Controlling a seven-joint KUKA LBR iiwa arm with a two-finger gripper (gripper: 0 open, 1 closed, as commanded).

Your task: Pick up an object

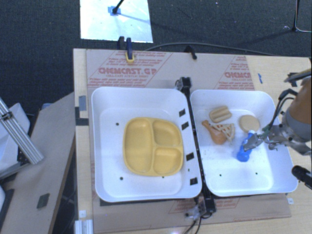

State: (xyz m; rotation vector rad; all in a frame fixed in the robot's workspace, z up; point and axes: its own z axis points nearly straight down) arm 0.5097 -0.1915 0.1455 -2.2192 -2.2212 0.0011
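Observation:
The right bin (253, 182) holds several toy foods. A tan bun (220, 113) lies at the back, a brown drumstick (213, 131) and a waffle-like wedge (226, 129) sit beside each other, and a round tan piece (249, 123) lies to their right. A blue object (245, 149) rests on the bin floor right of centre. My gripper (266, 138) reaches in from the right and hangs low over the bin. Its tip is right beside the blue object's upper end, and the view does not show whether they touch.
The left bin (109, 130) holds a yellow divided plate (153, 146). A black clipped divider (190, 140) runs between the two bins. The grey arm (298, 121) stands over the right bin's right rim. A cable (219, 47) crosses the board behind the bins.

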